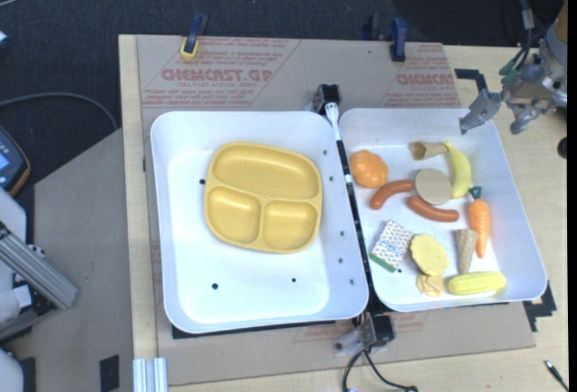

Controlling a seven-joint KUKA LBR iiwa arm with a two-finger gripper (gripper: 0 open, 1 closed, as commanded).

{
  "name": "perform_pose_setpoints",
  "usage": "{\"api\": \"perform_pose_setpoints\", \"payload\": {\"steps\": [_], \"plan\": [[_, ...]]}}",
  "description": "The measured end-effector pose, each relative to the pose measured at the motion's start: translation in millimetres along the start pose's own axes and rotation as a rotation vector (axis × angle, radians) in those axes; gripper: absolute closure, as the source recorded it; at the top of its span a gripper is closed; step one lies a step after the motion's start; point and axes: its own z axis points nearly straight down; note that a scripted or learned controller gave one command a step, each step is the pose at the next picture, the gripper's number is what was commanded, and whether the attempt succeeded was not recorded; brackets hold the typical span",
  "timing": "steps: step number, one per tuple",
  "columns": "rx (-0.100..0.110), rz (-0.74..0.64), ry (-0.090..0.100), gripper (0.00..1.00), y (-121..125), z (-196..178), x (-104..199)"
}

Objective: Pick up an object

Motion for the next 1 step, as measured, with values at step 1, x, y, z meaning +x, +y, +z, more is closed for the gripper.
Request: {"api": "perform_pose_setpoints", "payload": {"steps": [1], "plan": [[-0.014, -0.003, -0.003, 0.00, 2.3, -9.4, 1.0]]}}
